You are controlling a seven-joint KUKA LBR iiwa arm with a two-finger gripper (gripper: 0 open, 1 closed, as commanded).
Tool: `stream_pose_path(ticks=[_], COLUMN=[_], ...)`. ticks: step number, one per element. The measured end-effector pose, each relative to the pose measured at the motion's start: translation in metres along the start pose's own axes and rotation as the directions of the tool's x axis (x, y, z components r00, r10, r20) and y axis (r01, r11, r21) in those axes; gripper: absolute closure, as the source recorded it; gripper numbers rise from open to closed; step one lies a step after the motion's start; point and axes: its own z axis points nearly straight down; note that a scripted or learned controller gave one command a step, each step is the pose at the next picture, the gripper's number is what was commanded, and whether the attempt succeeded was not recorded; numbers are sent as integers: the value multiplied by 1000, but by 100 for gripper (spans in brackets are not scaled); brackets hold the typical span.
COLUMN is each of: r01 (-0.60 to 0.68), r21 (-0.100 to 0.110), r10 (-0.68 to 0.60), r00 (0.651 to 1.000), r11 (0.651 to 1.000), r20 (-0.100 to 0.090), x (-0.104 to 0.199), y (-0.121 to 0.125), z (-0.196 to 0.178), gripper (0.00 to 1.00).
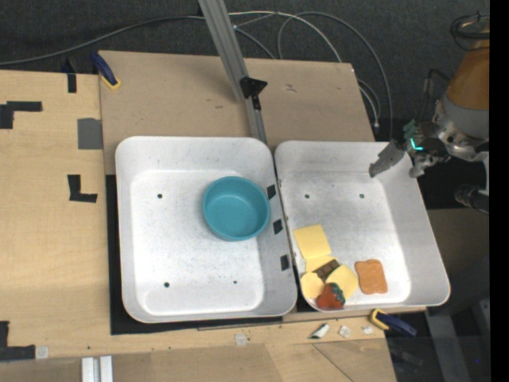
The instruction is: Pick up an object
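Hovering over the right white plastic bin's (398, 213) far rim, the claw (380, 166), whose state I cannot tell, risks missing the yellow foam block (311, 241) well below-left.

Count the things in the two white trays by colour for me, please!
Blue: 1, the bowl in the left tray.
Yellow: 2, the square block and the piece near the front of the right tray.
Orange: 1, the block.
Red with green: 1, the small thing.
Dark brown: 1, the small piece.
Total: 6
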Motion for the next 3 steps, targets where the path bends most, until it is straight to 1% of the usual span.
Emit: stream_pose_path(ticks=[1,2,3], r01=[1,1,1], r21=[4,6,1], r10=[-1,-1,-1], r00=[1000,1000,1000], r11=[1000,1000,1000], r20=[-1,-2,0], x=[6,8,9], y=[-2,4,4], z=[45,106,140], gripper=[0,0,0])
